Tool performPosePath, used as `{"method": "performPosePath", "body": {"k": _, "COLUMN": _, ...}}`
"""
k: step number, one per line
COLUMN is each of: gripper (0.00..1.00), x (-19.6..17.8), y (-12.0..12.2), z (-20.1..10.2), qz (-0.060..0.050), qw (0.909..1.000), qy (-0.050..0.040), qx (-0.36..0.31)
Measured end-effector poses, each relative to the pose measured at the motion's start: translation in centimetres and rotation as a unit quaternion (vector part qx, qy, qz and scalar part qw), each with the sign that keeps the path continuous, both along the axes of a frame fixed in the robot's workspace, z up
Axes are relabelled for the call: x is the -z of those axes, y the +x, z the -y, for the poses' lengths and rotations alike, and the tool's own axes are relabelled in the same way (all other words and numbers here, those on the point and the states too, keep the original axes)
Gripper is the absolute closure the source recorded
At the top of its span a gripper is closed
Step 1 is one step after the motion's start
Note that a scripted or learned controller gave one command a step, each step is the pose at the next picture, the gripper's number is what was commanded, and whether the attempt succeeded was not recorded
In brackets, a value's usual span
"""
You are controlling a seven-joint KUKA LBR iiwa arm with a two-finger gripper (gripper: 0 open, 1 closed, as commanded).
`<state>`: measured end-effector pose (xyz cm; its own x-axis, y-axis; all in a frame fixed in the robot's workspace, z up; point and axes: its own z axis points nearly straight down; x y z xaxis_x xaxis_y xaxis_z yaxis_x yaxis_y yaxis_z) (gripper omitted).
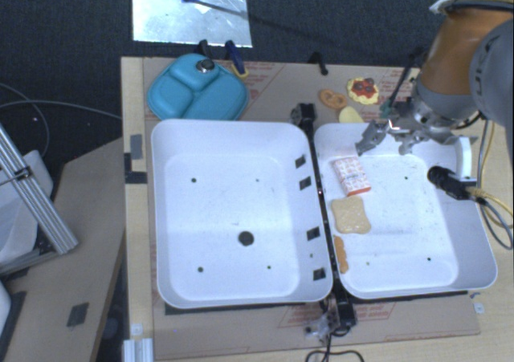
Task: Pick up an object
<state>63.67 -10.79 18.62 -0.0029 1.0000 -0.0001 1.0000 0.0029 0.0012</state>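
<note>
- Hovering over the far edge of the right bin [450,272], my gripper [391,137] hangs with its fingers spread apart and nothing between them.
- Just below it, inside that bin, lies a small red-and-white packet [351,175].
- Touching the packet's near end is a tan toast slice [351,215], and a small orange piece [340,254] rests against the bin's left wall.
- On the bench beyond the bins sit a blue divided plate [197,89] and a toy pizza [364,90].
- One dark disc [246,238] lies in the left bin [185,280].
</note>
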Motion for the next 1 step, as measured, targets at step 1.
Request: {"method": "performPosePath", "body": {"k": 1, "gripper": 0.00, "x": -7.34, "y": 3.49, "z": -7.83, "qz": 0.005, "qw": 1.0000, "qy": 0.0009, "qx": -0.005}}
